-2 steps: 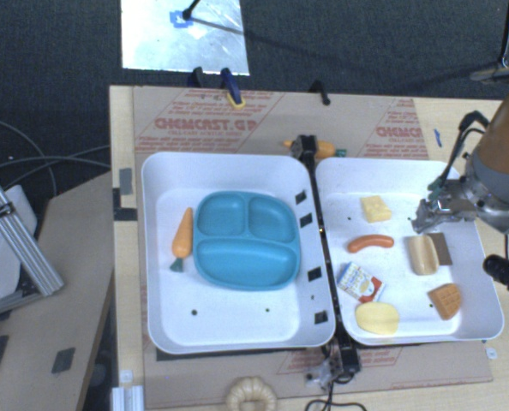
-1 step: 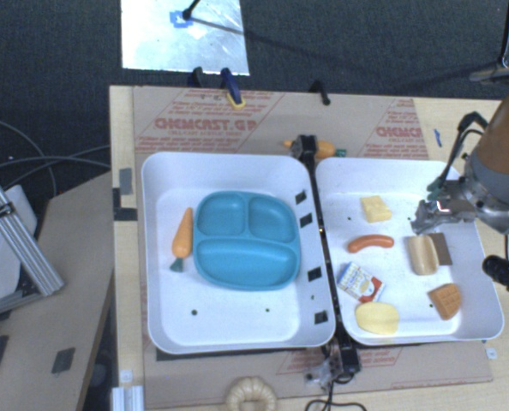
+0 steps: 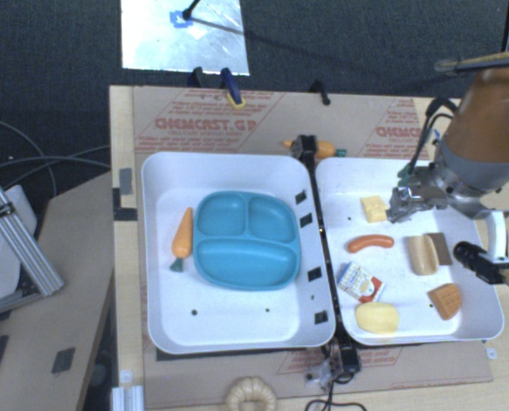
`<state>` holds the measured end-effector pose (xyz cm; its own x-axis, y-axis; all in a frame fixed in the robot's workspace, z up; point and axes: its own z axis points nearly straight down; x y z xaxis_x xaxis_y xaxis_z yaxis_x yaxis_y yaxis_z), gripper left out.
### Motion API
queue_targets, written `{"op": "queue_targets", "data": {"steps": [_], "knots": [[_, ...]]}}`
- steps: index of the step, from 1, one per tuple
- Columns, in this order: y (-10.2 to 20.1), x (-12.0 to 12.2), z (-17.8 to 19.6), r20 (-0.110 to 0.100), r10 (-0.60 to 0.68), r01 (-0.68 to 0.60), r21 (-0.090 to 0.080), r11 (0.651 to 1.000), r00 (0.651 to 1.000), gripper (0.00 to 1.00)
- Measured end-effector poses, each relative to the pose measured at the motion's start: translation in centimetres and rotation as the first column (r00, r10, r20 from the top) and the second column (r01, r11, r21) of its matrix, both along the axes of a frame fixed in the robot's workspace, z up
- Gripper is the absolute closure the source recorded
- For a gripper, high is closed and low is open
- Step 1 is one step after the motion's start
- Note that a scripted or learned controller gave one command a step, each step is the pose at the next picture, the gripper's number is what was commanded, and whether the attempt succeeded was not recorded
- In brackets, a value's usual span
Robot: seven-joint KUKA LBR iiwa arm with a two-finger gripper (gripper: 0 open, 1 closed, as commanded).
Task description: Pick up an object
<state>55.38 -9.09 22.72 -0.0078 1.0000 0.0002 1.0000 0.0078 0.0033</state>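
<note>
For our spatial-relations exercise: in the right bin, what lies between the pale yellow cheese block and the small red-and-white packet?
The camera view shows an orange-red sausage between cheese block and packet.

A sky-blue sectioned plastic plate [image 3: 244, 239] and an orange toy carrot with a dark green stem [image 3: 182, 234] lie in the left shallow white bin [image 3: 164, 195]. The right shallow white bin [image 3: 486, 315] holds a red-orange toy sausage [image 3: 370, 243], a pale yellow cheese cube [image 3: 374, 209], a tan bread slice [image 3: 422, 253], a yellow rounded lump [image 3: 377, 318] and a red, white and blue packet [image 3: 358, 282].

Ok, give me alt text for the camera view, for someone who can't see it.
A grey robot arm's pincer hovers over the right bin, near a cheese cube, sausage and other toy food. The left bin holds a blue divided plate and a carrot.
</note>
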Motion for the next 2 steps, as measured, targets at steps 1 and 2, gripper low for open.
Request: {"op": "queue_targets", "data": {"steps": [1,2], "knots": [[5.1,1.7,-1.0,0.000,0.000,0.000,0.000,1.000,1.000,1.00],[9.7,3.1,-1.5,-0.001,-0.001,0.001,0.000,1.000,1.000,1.00]]}}
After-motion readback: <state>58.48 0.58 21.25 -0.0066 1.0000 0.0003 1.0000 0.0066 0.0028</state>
